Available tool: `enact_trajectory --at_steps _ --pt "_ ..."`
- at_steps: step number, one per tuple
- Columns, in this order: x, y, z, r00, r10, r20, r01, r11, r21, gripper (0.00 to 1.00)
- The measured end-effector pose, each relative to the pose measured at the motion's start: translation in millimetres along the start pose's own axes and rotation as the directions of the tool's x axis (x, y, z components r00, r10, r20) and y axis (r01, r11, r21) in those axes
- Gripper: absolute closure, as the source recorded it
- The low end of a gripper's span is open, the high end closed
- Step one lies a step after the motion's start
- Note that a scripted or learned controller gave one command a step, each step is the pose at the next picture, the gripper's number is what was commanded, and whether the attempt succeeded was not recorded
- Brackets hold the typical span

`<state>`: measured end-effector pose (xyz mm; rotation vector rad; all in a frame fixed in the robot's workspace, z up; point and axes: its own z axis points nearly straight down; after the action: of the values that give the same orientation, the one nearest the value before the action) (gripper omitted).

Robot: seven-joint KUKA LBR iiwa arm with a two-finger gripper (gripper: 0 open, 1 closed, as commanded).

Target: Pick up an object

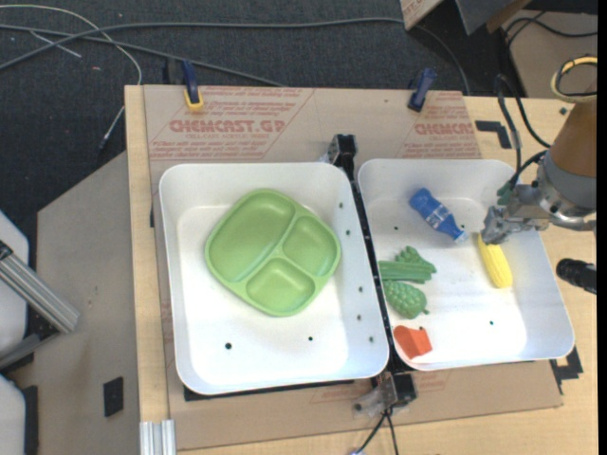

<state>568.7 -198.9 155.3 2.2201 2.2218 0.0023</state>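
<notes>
The right bin (531, 339) holds a blue bottle-like toy (435, 213), a yellow corn cob (495, 263), green toy vegetables (406, 267) with a bumpy green piece (406, 299) below them, and a small orange-red block (413, 340) by the near rim. My gripper (500, 226) hangs at the bin's right side, just above the upper end of the corn cob and to the right of the blue toy. Nothing shows between its fingers.
The left bin (190, 349) holds a green three-compartment plate (272, 251). A black clip (342, 148) sits at the far end of the wall between the bins. Cardboard lies under both bins, and cables run behind the bench.
</notes>
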Motion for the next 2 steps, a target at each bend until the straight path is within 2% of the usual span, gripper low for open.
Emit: enact_trajectory --at_steps 2 --pt "2.2 16.9 -99.6 1.000 -0.001 0.003 0.001 1.000 -0.006 1.00"
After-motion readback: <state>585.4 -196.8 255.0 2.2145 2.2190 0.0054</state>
